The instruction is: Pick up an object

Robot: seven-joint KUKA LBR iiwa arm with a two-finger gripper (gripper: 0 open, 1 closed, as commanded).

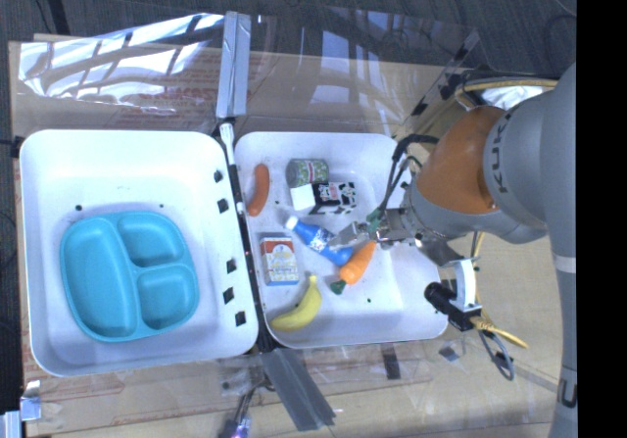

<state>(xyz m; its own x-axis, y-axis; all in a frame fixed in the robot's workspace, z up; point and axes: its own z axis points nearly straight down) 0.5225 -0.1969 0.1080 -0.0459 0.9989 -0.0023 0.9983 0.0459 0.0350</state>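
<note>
One carrot at the tool's tip

One carrot is seen right of centre in the right bin, its long axis slanting from lower left to upper right. The tool sits just beside its upper end; whether the tool is apart or together cannot be told.

The right bin is crowded through its middle: a hot dog, a can, a small carton, a blue tube, a carrot, a red box and a banana lie close together, with narrow gaps between them. Bare floor shows along its far edge and its near right corner. The arm overhangs the right side; the hand seems to sit just beside the carrot. In the left bin, a blue divided plate fills the near half, and the far half lies open.
</note>
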